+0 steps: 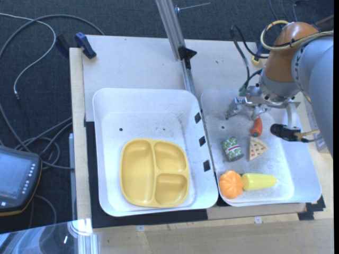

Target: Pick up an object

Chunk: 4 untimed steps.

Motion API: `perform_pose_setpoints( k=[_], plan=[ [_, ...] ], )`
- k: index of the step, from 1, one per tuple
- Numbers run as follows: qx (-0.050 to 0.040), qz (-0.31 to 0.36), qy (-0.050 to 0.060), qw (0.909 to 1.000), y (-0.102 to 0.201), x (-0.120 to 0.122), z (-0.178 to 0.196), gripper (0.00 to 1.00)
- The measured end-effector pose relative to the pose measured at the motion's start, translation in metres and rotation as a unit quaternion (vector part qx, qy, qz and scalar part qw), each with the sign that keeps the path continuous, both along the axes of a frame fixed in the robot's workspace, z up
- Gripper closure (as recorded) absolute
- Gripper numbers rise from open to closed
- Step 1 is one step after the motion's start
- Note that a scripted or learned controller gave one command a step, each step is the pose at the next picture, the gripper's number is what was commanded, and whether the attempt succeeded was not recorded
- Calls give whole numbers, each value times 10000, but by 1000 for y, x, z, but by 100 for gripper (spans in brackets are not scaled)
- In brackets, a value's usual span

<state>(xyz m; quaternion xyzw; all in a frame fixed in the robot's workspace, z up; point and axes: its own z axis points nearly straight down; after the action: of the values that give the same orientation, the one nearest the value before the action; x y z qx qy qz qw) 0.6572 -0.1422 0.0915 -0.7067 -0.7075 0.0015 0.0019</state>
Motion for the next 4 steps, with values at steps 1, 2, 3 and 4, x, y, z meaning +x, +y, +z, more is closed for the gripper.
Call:
perform_pose_setpoints(
  k=[1, 2, 3, 4],
  plan=[
    [-4, 3, -27, 10000, 0, 2, 14, 100],
    [-12, 1, -69, 10000, 1, 0, 78, 100],
    [-12, 2, -70, 10000, 1, 2, 134, 100],
    [4, 30, -50, 10000, 59, 5, 146, 100]
  ],
)
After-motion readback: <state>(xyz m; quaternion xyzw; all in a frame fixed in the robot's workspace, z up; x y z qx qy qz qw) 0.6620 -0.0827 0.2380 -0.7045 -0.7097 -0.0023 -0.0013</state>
